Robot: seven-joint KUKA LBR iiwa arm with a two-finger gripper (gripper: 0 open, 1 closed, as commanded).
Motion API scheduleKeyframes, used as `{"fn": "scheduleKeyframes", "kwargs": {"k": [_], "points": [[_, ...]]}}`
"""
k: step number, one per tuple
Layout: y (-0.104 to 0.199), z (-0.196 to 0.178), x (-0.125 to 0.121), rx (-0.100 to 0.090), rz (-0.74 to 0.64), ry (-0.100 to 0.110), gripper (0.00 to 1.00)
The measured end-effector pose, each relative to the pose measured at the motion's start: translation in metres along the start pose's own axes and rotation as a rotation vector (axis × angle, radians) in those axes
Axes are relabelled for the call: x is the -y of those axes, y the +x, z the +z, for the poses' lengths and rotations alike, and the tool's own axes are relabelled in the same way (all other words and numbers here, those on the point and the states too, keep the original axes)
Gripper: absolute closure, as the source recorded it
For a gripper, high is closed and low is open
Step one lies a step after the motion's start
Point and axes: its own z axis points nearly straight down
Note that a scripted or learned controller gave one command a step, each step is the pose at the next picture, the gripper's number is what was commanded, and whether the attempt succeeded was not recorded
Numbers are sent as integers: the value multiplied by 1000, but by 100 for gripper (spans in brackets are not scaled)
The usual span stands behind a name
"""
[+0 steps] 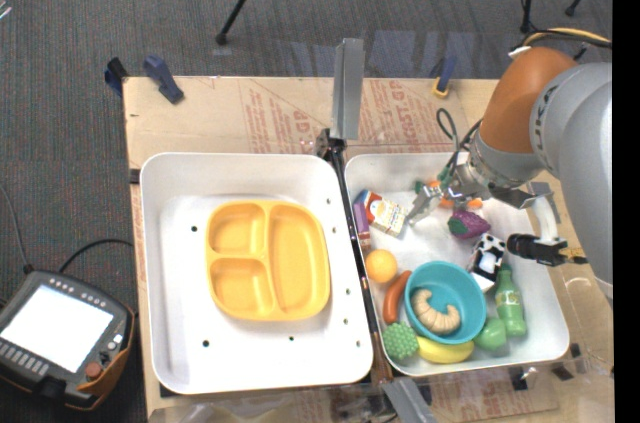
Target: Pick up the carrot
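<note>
carrot (396, 295) lying in right bin | pincer (432, 198) spread wide, grasping nothing

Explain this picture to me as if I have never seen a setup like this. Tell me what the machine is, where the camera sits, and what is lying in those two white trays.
One camera sits above the bench and looks down at a slant. The grey shape with the orange band on the right is a robot arm; its two-finger gripper hangs over the right bin, near a small carton.

The left bin holds a yellow divided plate.

The right bin holds toy food: an orange ball, a teal bowl with a pale ridged piece inside, a green bottle, a purple item, and a slim orange-red piece beside the bowl, probably the carrot it should pick up. I see nothing between the fingers.
</note>
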Motion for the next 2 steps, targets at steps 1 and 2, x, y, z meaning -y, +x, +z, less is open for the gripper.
{"fn": "scheduleKeyframes", "kwargs": {"k": [1,2], "points": [[6,-2,-2,6,250,-7,0],[8,-12,-4,7,240,-6,100]]}}
